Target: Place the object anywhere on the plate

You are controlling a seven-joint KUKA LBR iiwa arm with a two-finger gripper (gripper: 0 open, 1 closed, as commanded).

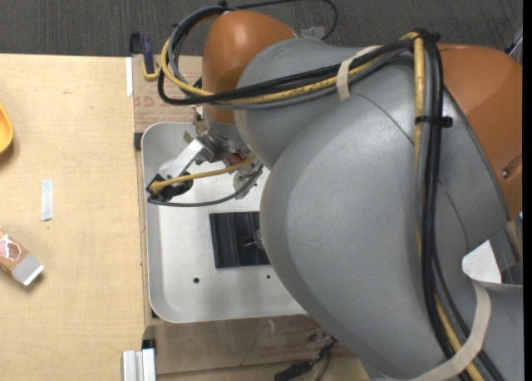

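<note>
Packet (pixel 18 260), brown with a white end, lay at the lower left of the tan table (pixel 75 105), well apart from the arm; whether it was the task's object could not be told for certain. Orange curved piece (pixel 4 131) showed at the table's left edge, cut off by the frame, possibly a plate rim. A small white strip (pixel 46 200) lay between the two, touching neither. Jaws: hidden among the wrist hardware over the upper left of the white bin (pixel 166 292); how far open they stood, and whether they held or touched anything, could not be told. The arm (pixel 357 213) reached in from the right, its bulky grey body covering most of the bin, orange sections above. Black and yellow cables (pixel 249 88) looped over the arm; one loop hung down just above the bin floor. A black rectangle (pixel 235 238) showed on the bin floor, partly under the arm.
</note>
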